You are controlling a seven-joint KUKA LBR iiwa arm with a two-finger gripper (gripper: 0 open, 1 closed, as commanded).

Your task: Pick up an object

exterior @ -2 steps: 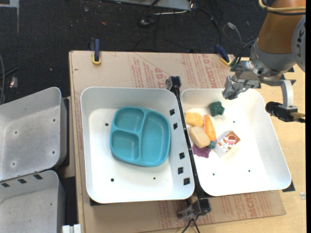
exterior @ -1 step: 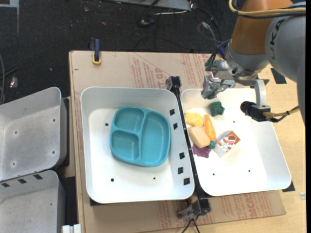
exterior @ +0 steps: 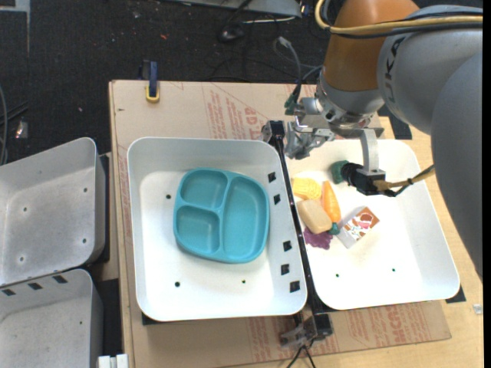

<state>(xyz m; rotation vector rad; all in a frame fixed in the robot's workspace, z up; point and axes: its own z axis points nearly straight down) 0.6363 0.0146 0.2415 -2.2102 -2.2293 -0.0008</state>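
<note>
Dark, speckled flooring strewn with cables surrounds a bench topped with brown cardboard (exterior: 199, 102), and on it two shallow white bins sit side by side, touching along their inner walls. In the left white bin (exterior: 146, 228), near its centre, lies a teal plastic plate with three compartments (exterior: 222, 215), flat and slightly turned. The right white bin (exterior: 414, 274) holds a cluster of small things against its left wall — a yellow corn-like toy (exterior: 306, 186), an orange carrot-shaped piece (exterior: 331, 202) just beside it, a tan bread-like block (exterior: 314, 217) touching both, a purple scrap (exterior: 318, 241) below them, and a small white-and-red carton (exterior: 358, 226) to their right. From the upper right of the frame the grey arm with its orange band (exterior: 368, 10) reaches down, and its gripper (exterior: 301, 146) hangs over the bins' shared wall near the top, above the cluster; whether its grasp is closed or released cannot be told. A blue-and-yellow clamp (exterior: 153, 83) grips the cardboard's upper left edge.
</note>
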